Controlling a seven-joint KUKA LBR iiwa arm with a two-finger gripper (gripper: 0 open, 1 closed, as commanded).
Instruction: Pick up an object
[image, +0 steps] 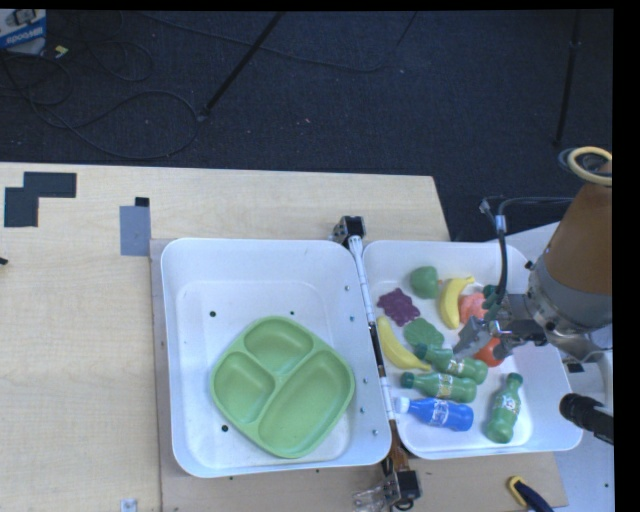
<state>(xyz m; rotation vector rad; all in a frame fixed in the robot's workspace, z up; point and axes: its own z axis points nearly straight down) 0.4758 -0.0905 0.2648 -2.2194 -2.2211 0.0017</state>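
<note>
The gripper (478, 338), grip state indiscernible, hangs low over the right bin (545, 425) above an orange toy (489, 351) amid crowded bottles and fruit, positioned presumably for a pick.

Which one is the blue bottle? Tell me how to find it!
Look at the right white bin, the one full of toy food and bottles. Go to its front edge, near the divider between the two bins. The blue bottle lies on its side there, just below a lying green bottle; it is the only blue one, with a white cap.
</note>
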